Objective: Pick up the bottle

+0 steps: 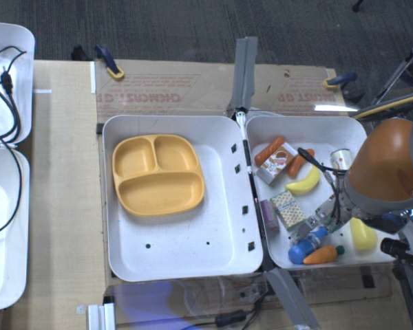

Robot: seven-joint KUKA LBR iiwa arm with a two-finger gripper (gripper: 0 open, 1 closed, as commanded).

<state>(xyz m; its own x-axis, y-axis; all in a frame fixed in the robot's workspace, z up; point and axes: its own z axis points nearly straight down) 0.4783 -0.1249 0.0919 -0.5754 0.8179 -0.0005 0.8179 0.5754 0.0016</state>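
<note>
The blue bottle [306,245], judged light, rigid and slippery, is best gripped across its body; the hand's [325,215] opening cannot be told.

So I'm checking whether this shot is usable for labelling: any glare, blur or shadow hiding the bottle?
Camera view: even, soft light with no harsh shadows; the blue bottle in the right bin looks sharp enough, though small and crowded by the carrot; the arm's orange band looms large and soft-edged, covering part of that bin; the yellow tray is crisp.
</note>
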